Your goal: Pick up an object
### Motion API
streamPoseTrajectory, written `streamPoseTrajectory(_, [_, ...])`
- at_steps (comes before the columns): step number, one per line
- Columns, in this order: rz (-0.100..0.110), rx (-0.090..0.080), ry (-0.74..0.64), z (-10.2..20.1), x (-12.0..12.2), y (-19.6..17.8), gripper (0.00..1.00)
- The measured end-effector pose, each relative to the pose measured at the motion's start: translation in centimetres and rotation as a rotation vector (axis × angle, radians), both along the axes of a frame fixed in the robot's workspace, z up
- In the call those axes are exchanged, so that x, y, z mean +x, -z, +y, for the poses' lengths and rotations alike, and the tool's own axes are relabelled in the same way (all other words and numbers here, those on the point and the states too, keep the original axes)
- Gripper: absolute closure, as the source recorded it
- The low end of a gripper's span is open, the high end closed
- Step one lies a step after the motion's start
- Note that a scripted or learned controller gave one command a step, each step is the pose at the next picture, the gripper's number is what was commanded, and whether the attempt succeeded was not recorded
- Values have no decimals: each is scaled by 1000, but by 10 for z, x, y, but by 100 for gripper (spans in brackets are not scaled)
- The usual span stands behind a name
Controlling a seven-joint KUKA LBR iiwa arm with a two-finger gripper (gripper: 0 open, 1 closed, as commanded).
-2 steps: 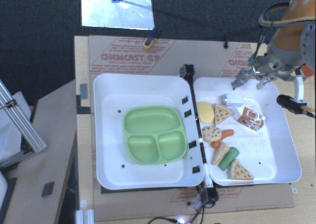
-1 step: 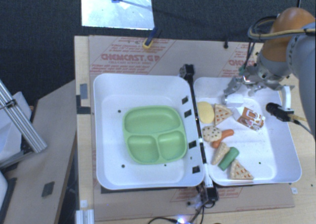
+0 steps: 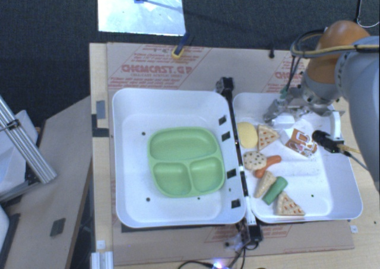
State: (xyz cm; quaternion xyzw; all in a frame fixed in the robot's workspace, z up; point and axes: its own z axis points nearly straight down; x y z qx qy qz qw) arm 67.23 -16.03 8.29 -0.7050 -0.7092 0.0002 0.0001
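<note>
The tool [image 3: 285,109] hangs at the right bin's [image 3: 347,202] back edge; I cannot tell its grip. The toy carton [image 3: 300,142] just beside looks light and stiff. Pinch its flat sides.

At centre, the green tray [image 3: 183,161] looked smooth matt plastic; both white bins [image 3: 130,143] were glossy plastic, and the upper-left sheet [image 3: 141,2] shiny metal.
</note>
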Motion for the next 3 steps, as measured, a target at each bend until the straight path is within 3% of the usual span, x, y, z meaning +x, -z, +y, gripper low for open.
streamPoseTrajectory(1, [-7,-2,-2,-1,2,-14,100])
streamPoseTrajectory(3, [-8,-1,-1,6,4,-104,100])
